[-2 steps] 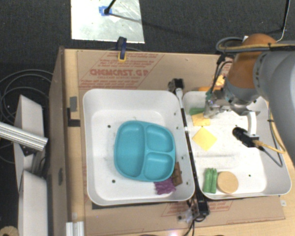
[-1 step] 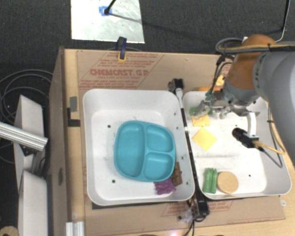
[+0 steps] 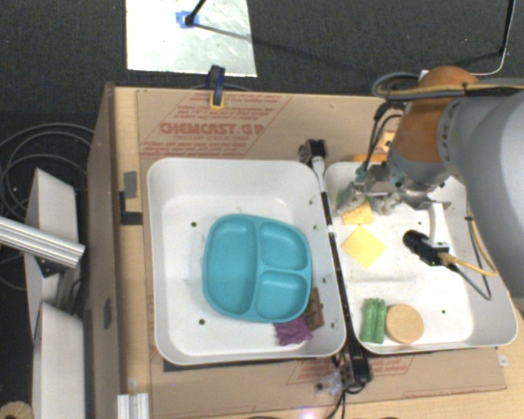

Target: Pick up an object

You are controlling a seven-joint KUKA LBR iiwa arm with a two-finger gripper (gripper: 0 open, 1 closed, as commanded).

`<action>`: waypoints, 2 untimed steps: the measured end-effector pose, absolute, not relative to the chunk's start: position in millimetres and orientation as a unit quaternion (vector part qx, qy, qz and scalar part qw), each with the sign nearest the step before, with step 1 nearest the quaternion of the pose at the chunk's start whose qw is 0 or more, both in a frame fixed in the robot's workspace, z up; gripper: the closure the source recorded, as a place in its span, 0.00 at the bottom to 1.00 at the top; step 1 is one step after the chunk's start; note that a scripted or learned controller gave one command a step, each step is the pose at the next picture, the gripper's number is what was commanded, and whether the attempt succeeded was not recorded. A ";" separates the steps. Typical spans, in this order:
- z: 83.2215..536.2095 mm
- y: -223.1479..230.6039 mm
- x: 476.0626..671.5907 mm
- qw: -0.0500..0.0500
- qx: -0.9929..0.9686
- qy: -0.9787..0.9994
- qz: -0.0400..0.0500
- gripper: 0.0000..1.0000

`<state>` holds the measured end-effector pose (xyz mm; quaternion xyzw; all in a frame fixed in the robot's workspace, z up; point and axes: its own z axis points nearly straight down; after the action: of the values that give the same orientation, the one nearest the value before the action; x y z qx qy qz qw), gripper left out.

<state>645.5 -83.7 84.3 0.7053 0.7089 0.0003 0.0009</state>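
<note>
Apparently nothing lifted yet: gripper low in the right bin

We see the gripper [image 3: 369, 192] down at the far left corner of the right bin [image 3: 476, 299], right over a small yellow piece [image 3: 357, 215]. We cannot tell whether it is released or clenched, and nothing shows in its grasp. A yellow slice [image 3: 363, 246] lies just nearer, and a green item [image 3: 373, 320] and a tan disc [image 3: 405, 323] sit at the near edge. A teal plate [image 3: 258, 269] sits in the left bin [image 3: 179, 199]. We judge the approach made, with gripping and lifting left to do.

Dark carpet floor [image 3: 44, 51], cardboard-topped bench [image 3: 271, 116] (red print), 1 pale sheet [image 3: 190, 37]
</note>
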 end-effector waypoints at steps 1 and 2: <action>100.9 -85.4 649.3 0.006 0.705 0.709 0.004 1.00; 98.5 -84.8 647.9 0.004 0.705 0.710 0.002 0.00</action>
<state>647.9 -84.8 98.5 0.7045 0.7097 0.0025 0.0044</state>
